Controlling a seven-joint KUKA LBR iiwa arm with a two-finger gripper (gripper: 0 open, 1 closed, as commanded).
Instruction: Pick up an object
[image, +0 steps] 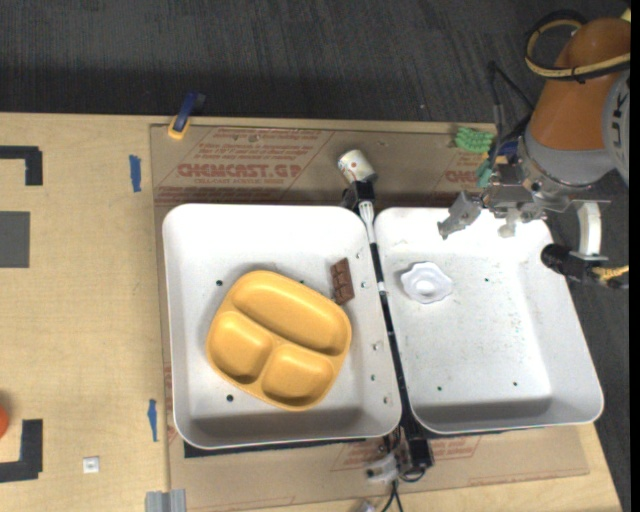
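A yellow divided plate (280, 338) lies in the left bin (190, 250), turned at a slant. A small brown bar (341, 281) rests beside the plate's upper right edge, near the bin's right wall. In the right bin (540, 360) a small white crumpled piece (424, 282) lies at the upper left. My gripper (480, 220) hovers over the right bin's back edge, up and to the right of the white piece. It stands open, and nothing sits between its fingers (452, 222).
A white and black knob (355, 166) stands behind the seam between the bins. A blue clamp (183, 117) and a green clip (470, 140) sit on the cardboard sheet's back edge. Black tape marks line the bench at far left.
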